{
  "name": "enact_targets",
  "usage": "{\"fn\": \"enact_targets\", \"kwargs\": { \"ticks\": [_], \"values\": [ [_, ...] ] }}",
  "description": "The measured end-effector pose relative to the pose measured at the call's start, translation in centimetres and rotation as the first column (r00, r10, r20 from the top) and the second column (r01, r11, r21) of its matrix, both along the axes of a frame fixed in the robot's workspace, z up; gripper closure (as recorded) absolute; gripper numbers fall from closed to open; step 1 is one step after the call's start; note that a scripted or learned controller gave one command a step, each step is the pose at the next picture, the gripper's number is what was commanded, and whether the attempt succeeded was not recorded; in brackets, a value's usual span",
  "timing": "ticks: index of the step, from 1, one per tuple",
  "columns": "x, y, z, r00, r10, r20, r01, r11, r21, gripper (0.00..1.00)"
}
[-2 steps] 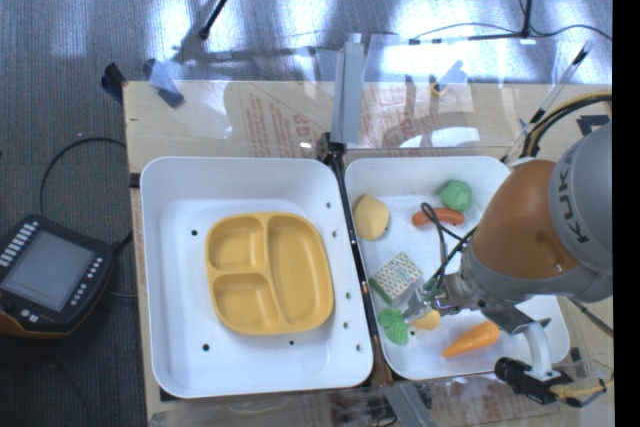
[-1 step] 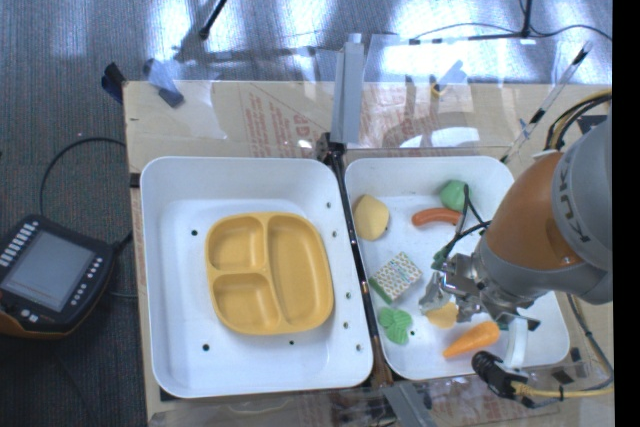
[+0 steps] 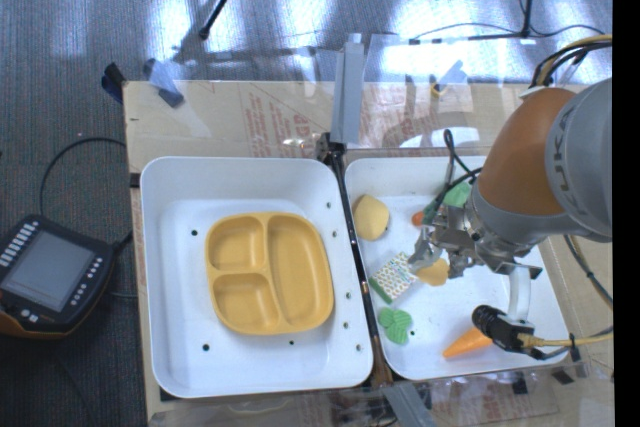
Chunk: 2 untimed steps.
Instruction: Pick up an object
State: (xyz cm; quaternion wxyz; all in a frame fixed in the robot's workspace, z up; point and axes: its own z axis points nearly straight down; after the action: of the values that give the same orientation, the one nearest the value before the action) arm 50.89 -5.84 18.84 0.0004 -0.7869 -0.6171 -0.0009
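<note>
The gripper, at the centre of the right bin, appears clenched on a small orange-yellow piece seen between its fingertips, though how firm the contact is cannot be told. The piece looks like a light, rigid, smooth plastic toy, so it may slip and is best pinched across its widest part. A yellow lemon-like toy lies at ten o'clock from the gripper, a checked block at eight, a green leaf piece at seven, and an orange carrot at five.
</note>
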Motion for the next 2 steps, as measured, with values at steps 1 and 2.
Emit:
{"fn": "enact_targets", "kwargs": {
  "ticks": [1, 2],
  "values": [
    [-0.2, 0.0, -0.3, 1.0, -0.001, -0.007, 0.001, 1.0, -0.001, 0.0],
    [3.4, -3.0, -3.3, 0.992, 0.128, -0.008, -0.128, 0.992, -0.001, 0.0]
  ]
}}
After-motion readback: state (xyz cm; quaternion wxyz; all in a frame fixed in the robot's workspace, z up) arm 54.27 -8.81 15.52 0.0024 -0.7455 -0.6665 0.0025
